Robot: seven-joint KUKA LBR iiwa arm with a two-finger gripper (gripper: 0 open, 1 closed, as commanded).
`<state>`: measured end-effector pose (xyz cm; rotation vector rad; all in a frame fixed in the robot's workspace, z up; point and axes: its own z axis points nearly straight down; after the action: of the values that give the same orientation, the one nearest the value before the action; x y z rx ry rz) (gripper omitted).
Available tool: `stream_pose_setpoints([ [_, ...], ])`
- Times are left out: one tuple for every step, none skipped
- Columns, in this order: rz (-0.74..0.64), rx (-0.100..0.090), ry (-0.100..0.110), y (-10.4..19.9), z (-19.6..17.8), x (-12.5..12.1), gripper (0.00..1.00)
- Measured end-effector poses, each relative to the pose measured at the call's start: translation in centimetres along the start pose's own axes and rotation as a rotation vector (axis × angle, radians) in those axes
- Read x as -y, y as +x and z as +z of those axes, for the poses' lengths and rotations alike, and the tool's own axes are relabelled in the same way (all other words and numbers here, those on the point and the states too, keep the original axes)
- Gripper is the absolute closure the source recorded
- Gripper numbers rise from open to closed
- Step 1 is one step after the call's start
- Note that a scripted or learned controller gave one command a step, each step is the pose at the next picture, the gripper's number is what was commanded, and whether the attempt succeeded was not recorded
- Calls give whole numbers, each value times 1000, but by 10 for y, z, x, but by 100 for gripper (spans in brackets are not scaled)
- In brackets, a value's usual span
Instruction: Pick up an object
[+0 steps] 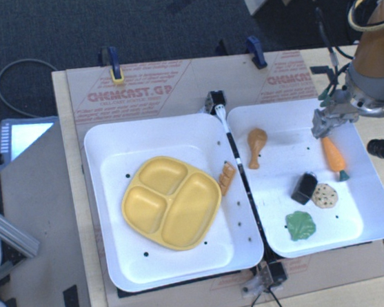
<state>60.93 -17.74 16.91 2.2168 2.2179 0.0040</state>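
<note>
The right bin [374,221] holds an orange carrot [334,156], a brown drumstick [255,146], a black block [304,187], a chocolate-chip cookie [324,196] and a green leafy piece [300,226]. My gripper [327,124] hangs over the bin's far right part, directly above the carrot's upper end and touching or almost touching it. The carrot lies pointing toward the front, with its green tip lowest in the view.
The left bin [114,256] holds a yellow divided plate [172,202] and a small tan pastry [227,177] near its right wall. A black divider [238,171] runs between the bins. Blue clamps [114,58] stand at the bench's back edge.
</note>
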Motion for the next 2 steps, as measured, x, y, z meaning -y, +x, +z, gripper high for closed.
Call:
stream_pose_setpoints([
  [-1, 0, -1, 4, -45, -1, 100],
  [-1, 0, -2, 11, -100, -10, 100],
])
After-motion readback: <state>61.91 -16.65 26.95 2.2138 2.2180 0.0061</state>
